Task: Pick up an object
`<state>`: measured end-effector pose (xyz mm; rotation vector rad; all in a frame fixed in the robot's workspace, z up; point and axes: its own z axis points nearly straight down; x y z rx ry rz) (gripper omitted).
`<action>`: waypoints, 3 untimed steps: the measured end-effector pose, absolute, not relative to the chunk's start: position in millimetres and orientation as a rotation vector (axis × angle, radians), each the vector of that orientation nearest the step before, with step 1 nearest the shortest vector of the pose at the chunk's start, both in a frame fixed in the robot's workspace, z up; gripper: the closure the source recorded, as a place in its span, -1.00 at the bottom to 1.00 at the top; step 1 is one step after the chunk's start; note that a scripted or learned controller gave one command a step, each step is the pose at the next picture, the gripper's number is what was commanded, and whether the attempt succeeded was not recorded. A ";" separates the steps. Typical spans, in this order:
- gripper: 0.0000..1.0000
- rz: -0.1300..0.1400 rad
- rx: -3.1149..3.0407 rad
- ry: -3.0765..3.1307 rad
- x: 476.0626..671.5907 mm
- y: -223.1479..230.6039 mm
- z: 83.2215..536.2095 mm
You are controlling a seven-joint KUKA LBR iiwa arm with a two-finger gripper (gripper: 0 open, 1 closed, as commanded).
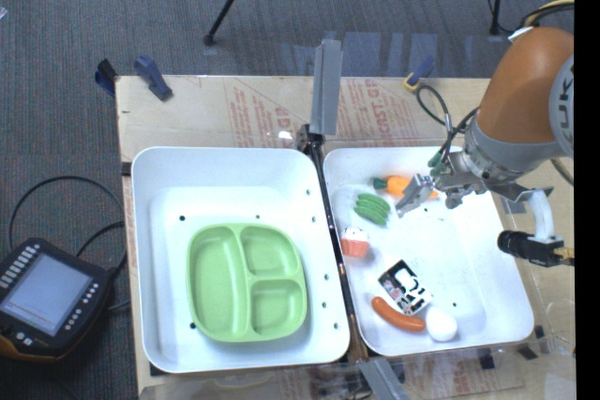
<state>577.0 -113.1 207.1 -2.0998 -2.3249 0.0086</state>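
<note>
The bench carries two shallow white bins. The left bin (155, 201) holds a green divided tray (247, 281) lying flat near its middle. The right bin (497, 286) holds all the small things that could be picked up. A carrot (397, 185) lies near that bin's far edge, with a green pea pod (372, 207) just beside it toward the left wall. A small orange-and-white block (354, 243) sits against the left wall, about halfway along. Nearer the front edge lie a black-and-white patterned card (403, 284), a sausage (397, 314) and a white egg (441, 326), the last two close together toward the front right corner.

The arm (525, 89) reaches in from the right, and the gripper (419, 194) hangs low over the far part of the right bin, its tip just beside the carrot. Whether the jaws are released or clenched cannot be told from this slant, and nothing can be seen between them.

As a judgement, the step in hand is the approach: the tool is lined up near the carrot and pea pod, and no object is lifted yet. The next move calls for settling squarely over one item, likely the carrot, and closing across its narrow width. The pea pod lies so close that it could be nudged or caught along with it.
</note>
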 end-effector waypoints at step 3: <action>1.00 -0.004 -1.947 -2.468 554.4 -81.3 218.7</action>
